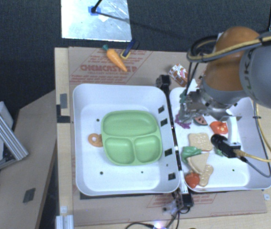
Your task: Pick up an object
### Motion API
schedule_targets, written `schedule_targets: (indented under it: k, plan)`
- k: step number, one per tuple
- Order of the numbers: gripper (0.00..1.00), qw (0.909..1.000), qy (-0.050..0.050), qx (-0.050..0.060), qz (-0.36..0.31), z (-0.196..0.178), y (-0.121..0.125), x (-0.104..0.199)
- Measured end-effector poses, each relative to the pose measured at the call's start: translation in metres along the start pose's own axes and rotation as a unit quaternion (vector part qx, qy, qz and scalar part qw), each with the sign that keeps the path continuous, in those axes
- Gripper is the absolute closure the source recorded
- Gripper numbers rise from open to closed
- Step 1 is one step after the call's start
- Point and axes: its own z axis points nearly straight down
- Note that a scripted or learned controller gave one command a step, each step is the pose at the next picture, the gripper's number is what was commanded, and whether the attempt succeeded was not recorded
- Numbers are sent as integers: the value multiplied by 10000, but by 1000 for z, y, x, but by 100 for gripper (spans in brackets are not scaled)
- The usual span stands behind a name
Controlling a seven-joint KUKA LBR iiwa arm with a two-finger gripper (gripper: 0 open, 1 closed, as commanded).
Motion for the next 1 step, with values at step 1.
schedule_targets:
  k: [1]
  plan:
    - [100,10000,-9,-8,16,-8,6,18]
